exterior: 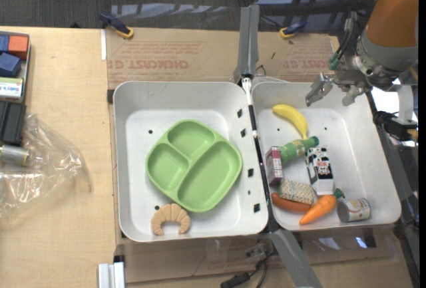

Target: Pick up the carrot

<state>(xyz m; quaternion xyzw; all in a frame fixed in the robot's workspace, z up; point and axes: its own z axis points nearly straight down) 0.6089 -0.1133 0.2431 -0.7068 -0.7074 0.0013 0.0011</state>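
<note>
The orange carrot with a green top lies tilted near the front of the right bin, between a red sausage and a small tin. My gripper hangs over the bin's back edge, far behind the carrot. Its two fingers stand spread apart, open, with nothing between them.
In the right bin lie a banana, a green bottle, a small maroon box, a black-and-white carton, a patterned block, a red sausage and a tin. The left bin holds a green divided plate and a croissant.
</note>
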